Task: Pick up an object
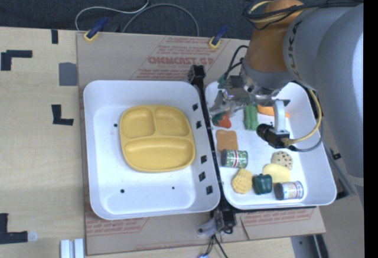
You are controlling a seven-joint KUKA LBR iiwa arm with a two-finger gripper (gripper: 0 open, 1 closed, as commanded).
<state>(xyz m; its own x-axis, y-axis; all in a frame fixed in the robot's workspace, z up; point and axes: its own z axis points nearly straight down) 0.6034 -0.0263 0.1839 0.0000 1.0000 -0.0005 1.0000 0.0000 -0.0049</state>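
A wooden tabletop (35,150) carries a sheet of printed cardboard (171,59), clamped at its far edge, and on that sheet sit two shallow white bins side by side. The left bin (100,192) holds a yellow divided plate (156,137), lying flat near the middle.

The right bin (322,189) holds the small items. Along its near half I note a small can with a green and red label (234,159) lying on its side, a toy corn cob (242,180), a dark green toy pepper (261,183), a pale cookie with dark chips (283,160) and a second small jar with a pale lid (289,190). A brown rectangular piece (226,139) lies just above the can, and a green stick-shaped item (251,116) and an orange piece (269,110) lie under my wrist.

My pincer (223,104) is low over the far left corner of the right bin, close to the divider. Whether it is wide or narrow I cannot tell; clutter and my own wrist mask it, and nothing is visibly held.

Assessment: the toy foods are likely light, hollow plastic, stiff and somewhat slippery. The can is round and may roll; grip it across its body. The brown piece is flat and near the wall, a poor candidate. The corn cob, gripped across its middle, looks soundest.
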